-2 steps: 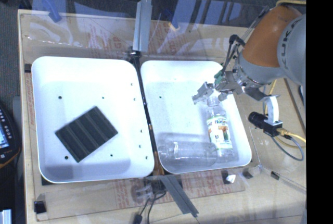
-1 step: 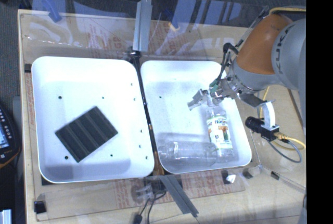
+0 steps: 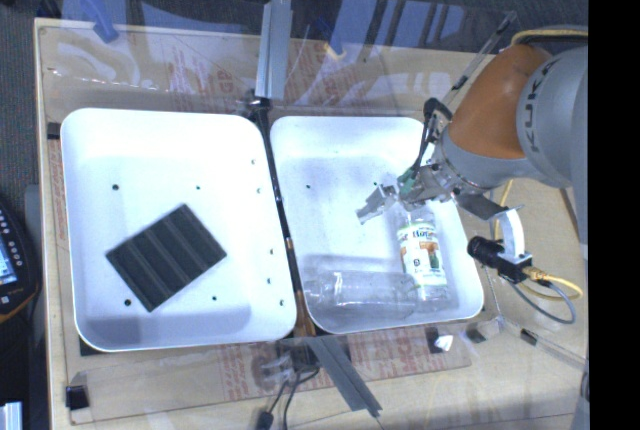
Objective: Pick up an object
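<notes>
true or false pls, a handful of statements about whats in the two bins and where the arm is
1. A dark ribbed rectangular pad lies in the left bin. True.
2. A small bottle with a white label lies in the left bin. False: it lies in the right bin, near its right wall.
3. The gripper is above the right bin. True.
4. A clear plastic bottle lies along the near edge of the right bin. True.
5. The dark pad leans upright against the bin wall. False: it lies flat on the bin floor, turned at a slant.
6. The arm reaches in over the left bin. False: it is over the right bin.
</notes>
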`<action>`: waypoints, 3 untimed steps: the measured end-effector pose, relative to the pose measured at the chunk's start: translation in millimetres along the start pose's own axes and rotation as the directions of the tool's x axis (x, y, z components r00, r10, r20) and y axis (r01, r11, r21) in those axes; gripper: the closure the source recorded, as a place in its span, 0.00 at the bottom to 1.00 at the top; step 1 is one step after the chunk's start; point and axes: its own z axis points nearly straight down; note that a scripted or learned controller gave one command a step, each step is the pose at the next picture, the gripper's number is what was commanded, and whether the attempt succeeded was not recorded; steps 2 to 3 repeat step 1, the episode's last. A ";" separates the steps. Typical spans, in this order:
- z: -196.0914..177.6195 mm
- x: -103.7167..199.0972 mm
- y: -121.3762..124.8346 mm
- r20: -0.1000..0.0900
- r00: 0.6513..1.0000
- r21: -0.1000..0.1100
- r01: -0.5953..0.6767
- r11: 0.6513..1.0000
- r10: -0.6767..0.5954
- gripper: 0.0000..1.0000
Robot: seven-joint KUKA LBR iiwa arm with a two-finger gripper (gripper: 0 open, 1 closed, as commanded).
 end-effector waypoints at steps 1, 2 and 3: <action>0.0 -0.4 -0.2 0.000 1.000 0.000 -0.001 1.000 0.001 0.00; 0.0 -0.4 -0.2 0.000 1.000 0.000 -0.001 1.000 0.001 0.00; 0.0 -0.4 -0.2 0.000 1.000 0.000 -0.001 1.000 0.001 0.00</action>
